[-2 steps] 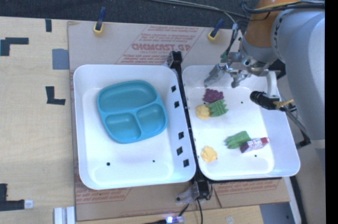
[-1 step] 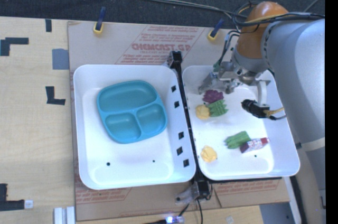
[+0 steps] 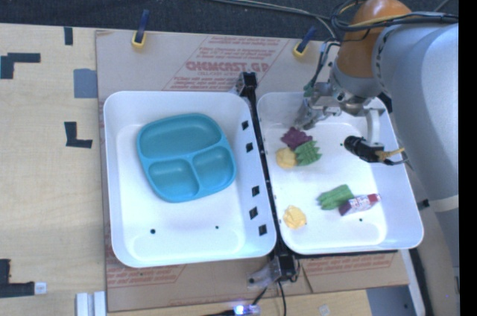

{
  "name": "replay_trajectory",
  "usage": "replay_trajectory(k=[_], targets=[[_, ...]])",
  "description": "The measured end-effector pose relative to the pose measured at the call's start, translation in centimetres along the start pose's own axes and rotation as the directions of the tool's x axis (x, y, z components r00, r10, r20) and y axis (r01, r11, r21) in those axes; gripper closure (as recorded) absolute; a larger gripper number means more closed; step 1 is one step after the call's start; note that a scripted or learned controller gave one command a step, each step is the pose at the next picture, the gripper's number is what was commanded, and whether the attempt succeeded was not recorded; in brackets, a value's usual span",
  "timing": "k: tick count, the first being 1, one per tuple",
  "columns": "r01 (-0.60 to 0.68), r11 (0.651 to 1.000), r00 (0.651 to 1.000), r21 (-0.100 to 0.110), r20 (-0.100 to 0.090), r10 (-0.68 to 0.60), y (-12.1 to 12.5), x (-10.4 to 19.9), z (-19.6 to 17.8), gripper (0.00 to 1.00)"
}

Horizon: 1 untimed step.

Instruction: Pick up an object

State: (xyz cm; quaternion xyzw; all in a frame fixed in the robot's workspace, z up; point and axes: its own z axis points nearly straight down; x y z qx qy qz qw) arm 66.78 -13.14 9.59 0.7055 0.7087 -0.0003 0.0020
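I have the bench [image 3: 45,158] with its two white bins side by side. The left bin [image 3: 123,232] carries a blue divided plate [image 3: 186,156]; the right bin [image 3: 399,225] holds all the small pieces I could go for. The grey arm [image 3: 428,76] reaches in from the right, its orange band above the wrist, and it leans down toward the far left part of the right bin. The hand [image 3: 309,113] sits just above a purple piece [image 3: 296,136], which lies against a green leafy piece [image 3: 308,153] and a yellow piece [image 3: 286,157]. A green item [image 3: 335,196], a red and purple one [image 3: 358,203] and a second yellow piece [image 3: 294,217] lie nearer — all flat on the bin floor. I judge the pick not yet made. Whether the hand is released or clenched I cannot tell.
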Motion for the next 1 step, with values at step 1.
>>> replay_trajectory(k=[1], targets=[[-0.004,1.0,1.0,0.002,-0.003,0.004,-0.34,-0.4,-5.97,1.0]])
